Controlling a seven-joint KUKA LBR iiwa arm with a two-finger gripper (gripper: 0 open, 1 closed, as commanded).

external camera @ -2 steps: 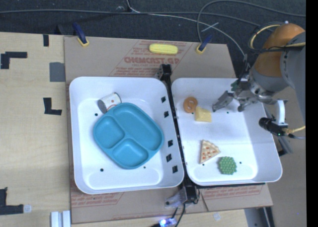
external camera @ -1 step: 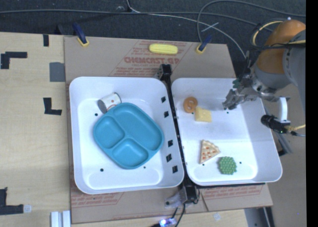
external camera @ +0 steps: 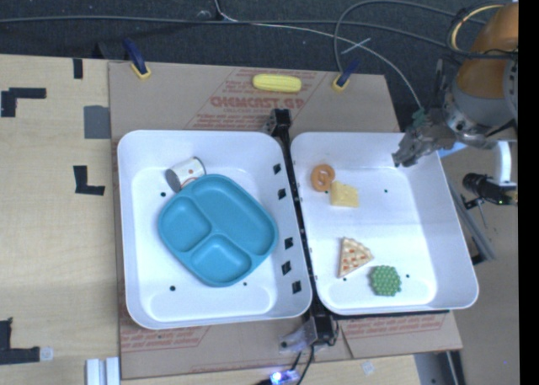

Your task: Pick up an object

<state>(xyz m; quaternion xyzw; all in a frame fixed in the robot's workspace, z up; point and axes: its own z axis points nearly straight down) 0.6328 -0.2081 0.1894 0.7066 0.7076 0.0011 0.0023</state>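
- Green broccoli sits closest to me in the right bin, just beside a pizza slice.
- Farther back I see a cheese cube touching a small donut.
- My gripper hovers over the bin's far right corner; I cannot tell its state.
- Left bin holds a blue tray.

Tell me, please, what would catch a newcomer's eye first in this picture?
Most striking is the blue divided tray in the left bin, a small cup lying at its upper left corner. The right bin holds scattered toy foods, including a pizza slice and green broccoli, while the hand hovers over its upper right corner.
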